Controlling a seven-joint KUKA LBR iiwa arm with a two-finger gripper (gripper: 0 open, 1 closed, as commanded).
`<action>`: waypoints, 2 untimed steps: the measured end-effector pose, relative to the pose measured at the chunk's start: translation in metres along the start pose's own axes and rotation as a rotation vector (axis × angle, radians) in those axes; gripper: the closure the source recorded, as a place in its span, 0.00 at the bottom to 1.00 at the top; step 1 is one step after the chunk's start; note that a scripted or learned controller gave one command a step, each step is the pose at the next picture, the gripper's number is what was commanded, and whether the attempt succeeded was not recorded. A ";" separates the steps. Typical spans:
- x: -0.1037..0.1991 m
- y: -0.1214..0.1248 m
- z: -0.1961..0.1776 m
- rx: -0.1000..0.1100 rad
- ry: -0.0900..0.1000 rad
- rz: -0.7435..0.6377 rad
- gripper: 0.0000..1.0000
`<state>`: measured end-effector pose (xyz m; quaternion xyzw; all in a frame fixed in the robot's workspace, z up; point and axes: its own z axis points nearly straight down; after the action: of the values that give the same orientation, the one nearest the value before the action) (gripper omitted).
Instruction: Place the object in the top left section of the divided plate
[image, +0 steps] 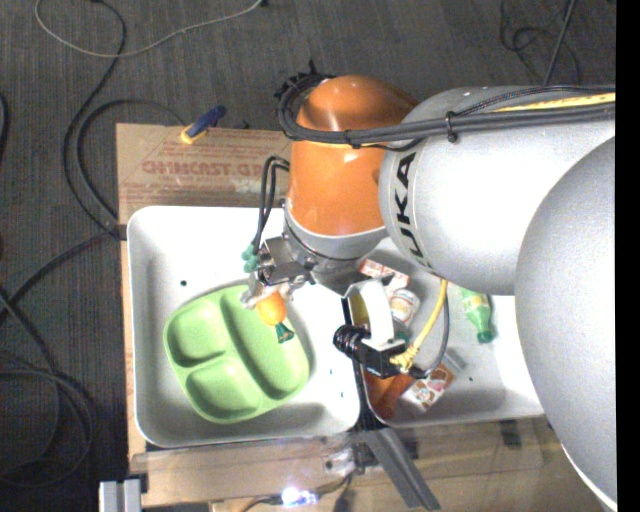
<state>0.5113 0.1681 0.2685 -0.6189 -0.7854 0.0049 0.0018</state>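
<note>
You are looking at a small orange object (270, 309) with a green tip, sitting at the far right edge of the green divided plate (232, 362), over the plate's long right section. It is lying directly under the end effector (266, 290), right at its tips, but you cannot tell whether the object is being held or merely resting on the plate, and the end effector's open or closed state is not readable from this angle.

The divided plate is lying in the left white bin (150, 300), filling much of the bin's near half; apart from the orange object, its sections are showing bare green. The right bin (500, 395) is holding a jumble of things: a green bottle-like item (480, 315) toward the right, some small printed packets or cans (400, 300) close to the dividing wall, and a brown item (385, 390) with a labelled packet (435, 385) beside it at the near side.

The grey arm (500, 200) with its orange band (345, 170) is reaching in from the right and covering the far part of both bins. Both bins are resting on a tabletop (190, 175) covered with printed cardboard, with a blue and yellow item (202, 123) lying at its far edge.
</note>
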 end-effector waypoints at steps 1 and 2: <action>0.032 -0.019 0.057 0.000 0.001 -0.077 1.00; -0.018 0.072 0.045 0.001 -0.001 0.087 1.00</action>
<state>0.5848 0.1669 0.2225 -0.6526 -0.7577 0.0056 0.0013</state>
